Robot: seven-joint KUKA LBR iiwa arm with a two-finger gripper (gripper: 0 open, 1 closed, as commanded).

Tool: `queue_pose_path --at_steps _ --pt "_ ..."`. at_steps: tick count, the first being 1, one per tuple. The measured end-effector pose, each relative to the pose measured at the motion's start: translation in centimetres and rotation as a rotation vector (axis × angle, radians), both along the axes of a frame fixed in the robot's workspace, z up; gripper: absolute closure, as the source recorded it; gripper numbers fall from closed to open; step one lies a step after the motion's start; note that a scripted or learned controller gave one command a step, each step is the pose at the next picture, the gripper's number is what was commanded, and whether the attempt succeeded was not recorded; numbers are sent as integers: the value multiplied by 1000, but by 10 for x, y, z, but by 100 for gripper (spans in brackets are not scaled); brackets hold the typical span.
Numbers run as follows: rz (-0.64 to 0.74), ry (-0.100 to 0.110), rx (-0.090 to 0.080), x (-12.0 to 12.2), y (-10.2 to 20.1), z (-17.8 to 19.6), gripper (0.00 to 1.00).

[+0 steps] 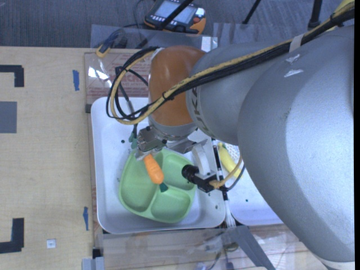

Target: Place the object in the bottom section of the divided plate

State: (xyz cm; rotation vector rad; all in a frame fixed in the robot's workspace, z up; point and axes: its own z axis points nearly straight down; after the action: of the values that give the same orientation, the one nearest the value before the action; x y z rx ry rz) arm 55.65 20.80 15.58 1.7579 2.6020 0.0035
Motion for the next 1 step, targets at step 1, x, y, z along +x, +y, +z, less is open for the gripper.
queue_pose_path --at_steps 1 --pt "-21 -8 4 33 8 -50 100"
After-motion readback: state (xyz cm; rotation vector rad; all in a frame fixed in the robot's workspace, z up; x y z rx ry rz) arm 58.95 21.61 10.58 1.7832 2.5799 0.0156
